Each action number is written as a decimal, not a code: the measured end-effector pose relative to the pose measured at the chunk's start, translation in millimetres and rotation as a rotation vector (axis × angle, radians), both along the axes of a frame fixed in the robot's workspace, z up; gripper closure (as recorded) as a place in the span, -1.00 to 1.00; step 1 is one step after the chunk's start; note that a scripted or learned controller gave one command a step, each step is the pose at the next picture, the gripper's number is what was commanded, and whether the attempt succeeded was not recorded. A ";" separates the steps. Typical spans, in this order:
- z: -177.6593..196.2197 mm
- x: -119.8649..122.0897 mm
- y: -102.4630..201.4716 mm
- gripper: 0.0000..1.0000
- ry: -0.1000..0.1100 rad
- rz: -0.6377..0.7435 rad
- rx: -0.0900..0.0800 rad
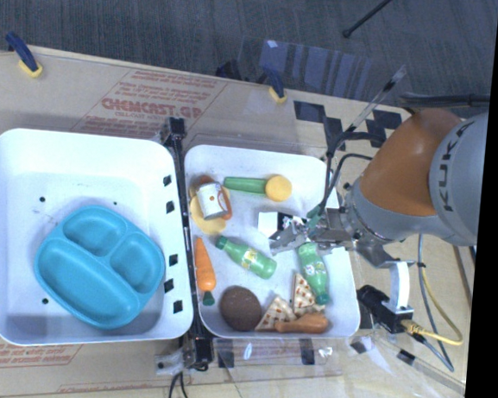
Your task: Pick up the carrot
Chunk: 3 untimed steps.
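Gripper (293, 235) hovered mid-bin, finger state impossible to tell. Best shifted left over carrot (204, 266), aligned across its length, then lowered.

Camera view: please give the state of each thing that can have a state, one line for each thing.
carrot: lying flat by the right bin's left wall, not held
gripper: low over the right bin's middle, away from the carrot
blue tray: lying in the left bin, compartments bare
green bottle: lying on its side
brown ball: resting at the right bin's near edge
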State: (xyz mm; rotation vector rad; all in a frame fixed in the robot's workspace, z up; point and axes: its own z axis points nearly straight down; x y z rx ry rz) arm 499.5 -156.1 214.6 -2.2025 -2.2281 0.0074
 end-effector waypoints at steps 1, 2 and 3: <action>5.7 74.2 -54.6 -1.00 -0.004 0.113 -0.004; -75.3 40.1 13.2 -1.00 0.004 0.263 0.004; -111.4 88.4 -40.1 -1.00 -0.015 0.516 -0.006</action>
